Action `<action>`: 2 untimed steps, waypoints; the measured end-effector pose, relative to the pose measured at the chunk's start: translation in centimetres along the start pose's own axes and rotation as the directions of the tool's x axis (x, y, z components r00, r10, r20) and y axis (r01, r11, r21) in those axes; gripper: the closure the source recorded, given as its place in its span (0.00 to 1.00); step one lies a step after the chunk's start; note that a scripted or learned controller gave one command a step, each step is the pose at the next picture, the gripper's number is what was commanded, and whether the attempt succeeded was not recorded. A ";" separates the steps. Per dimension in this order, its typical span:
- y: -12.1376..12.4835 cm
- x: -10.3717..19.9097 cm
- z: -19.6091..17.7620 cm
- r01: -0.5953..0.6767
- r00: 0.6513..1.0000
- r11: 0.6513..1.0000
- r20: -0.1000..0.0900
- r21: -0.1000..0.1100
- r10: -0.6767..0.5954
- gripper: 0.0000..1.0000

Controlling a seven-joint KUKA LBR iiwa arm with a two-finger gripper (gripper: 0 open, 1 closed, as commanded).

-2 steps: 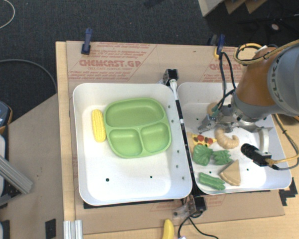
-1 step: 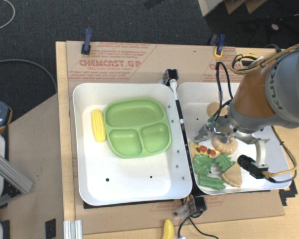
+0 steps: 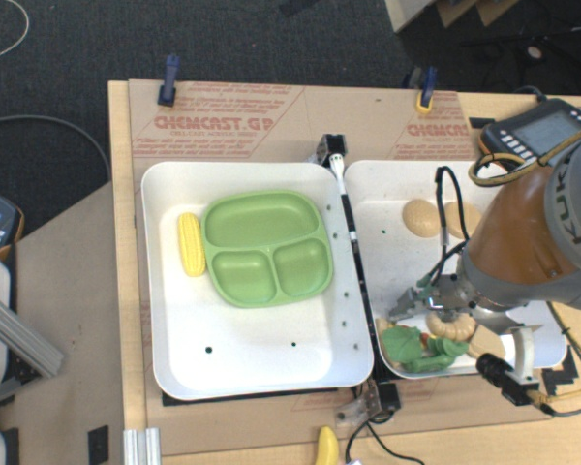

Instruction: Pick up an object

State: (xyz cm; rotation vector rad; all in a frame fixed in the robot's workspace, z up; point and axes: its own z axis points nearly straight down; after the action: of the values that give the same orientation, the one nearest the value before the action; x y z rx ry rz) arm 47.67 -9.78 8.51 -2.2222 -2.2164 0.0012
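Note:
My gripper (image 3: 412, 305) hangs low over the front of the right bin (image 3: 387, 194), at the end of the grey and orange arm (image 3: 523, 240). Just below it a crumpled green object (image 3: 418, 349) lies against the bin's front wall. A beige, rounded object (image 3: 455, 328) sits next to the green one, partly hidden under the wrist. Further back in the same bin a tan egg-shaped object (image 3: 421, 217) rests apart from the gripper. Nothing is visibly held.
The left bin (image 3: 252, 356) holds a green divided plate (image 3: 267, 247) and a yellow corn cob (image 3: 190, 243) beside it. A black cable (image 3: 345, 223) runs along the divide between the bins. Blue and yellow clamps (image 3: 168, 78) grip the bench's back edge.

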 end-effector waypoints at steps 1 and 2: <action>0.3 0.0 -1.0 0.001 1.000 1.000 0.002 -0.005 -0.001 1.00; 0.3 0.0 -1.9 0.000 1.000 1.000 0.003 -0.007 0.000 1.00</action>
State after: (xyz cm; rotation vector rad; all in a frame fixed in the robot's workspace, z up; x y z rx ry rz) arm 47.96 -9.74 10.45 -2.2271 -2.2214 -0.0027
